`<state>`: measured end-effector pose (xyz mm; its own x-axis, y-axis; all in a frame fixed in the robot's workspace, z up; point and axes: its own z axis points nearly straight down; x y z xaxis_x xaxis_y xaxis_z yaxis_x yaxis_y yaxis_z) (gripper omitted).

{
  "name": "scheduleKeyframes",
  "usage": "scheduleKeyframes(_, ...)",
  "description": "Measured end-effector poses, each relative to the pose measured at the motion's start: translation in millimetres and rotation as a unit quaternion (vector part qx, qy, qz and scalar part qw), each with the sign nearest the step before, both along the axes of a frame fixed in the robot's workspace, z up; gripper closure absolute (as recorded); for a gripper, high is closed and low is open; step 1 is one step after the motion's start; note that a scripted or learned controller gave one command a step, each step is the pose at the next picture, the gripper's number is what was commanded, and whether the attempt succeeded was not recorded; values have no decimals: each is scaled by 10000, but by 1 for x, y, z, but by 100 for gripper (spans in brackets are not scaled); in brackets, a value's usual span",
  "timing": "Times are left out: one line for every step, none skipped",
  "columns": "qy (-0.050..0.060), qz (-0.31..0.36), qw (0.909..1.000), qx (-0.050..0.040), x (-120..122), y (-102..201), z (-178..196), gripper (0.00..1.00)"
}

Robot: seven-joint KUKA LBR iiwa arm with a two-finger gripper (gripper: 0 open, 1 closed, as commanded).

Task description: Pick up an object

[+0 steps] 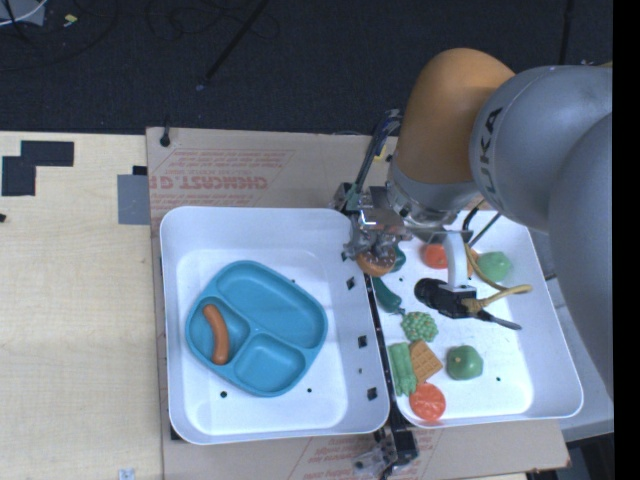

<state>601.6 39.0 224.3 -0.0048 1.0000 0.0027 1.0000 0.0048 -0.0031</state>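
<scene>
In the left shallow white bin [185,408] on the pale wooden counter [70,318] lies a blue divided plastic plate [270,318], an orange toy sausage [216,332] in its left compartment. Over the divide between the bins hangs the tool [374,236]; I cannot tell whether it is apart or together. A small brown round toy [377,262] sits just beneath it, at the left edge of the right white bin [540,388].

In the left bin [250,233], the blue plate [270,333] takes the centre; bare floor runs along the far wall and the right wall. In the right bin [530,373], the cucumber [400,368], cracker [425,360], tomato [428,403], broccoli [419,325] and green pepper [463,362] crowd the near left. The near right corner is open floor. The arm [540,138] overhangs the far half.
</scene>
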Motion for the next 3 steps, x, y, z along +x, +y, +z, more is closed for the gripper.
scheduleKeyframes(15, 0, 10000, -3, -26, 56, -6, 100)
scheduleKeyframes(-6, -15, 10000, -9, -28, 65, 11, 100)
scheduleKeyframes(15, -42, 10000, -18, -43, 66, -1, 100)
